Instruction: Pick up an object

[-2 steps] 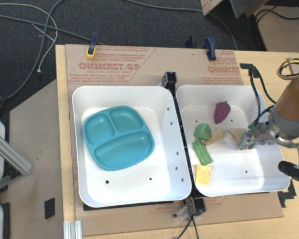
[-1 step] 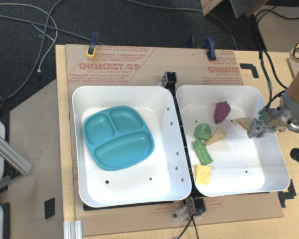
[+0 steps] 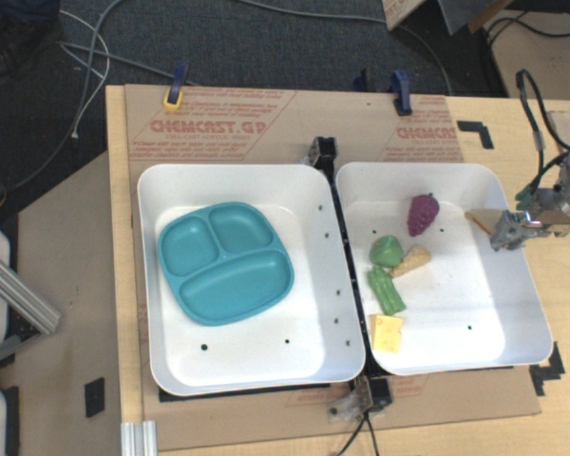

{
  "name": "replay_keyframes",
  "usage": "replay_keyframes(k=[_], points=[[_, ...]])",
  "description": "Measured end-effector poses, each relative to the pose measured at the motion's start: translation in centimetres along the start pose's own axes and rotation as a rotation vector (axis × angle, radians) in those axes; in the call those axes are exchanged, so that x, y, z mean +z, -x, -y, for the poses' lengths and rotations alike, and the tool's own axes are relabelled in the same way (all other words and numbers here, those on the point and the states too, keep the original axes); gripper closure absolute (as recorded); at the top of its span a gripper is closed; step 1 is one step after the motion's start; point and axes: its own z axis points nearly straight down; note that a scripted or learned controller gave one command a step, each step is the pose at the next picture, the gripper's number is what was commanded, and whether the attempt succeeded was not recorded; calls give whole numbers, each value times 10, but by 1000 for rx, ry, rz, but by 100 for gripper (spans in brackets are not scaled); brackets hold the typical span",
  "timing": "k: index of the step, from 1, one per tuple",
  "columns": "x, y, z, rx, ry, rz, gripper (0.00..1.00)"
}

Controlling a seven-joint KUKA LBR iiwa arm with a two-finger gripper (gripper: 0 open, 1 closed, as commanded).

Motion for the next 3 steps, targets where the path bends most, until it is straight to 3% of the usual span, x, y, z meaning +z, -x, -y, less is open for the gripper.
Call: replay_keyframes(k=[1, 3], points=[[-50, 0, -2, 0, 0, 0, 100], [-37, -111, -21, -5, -10, -7, 100]])
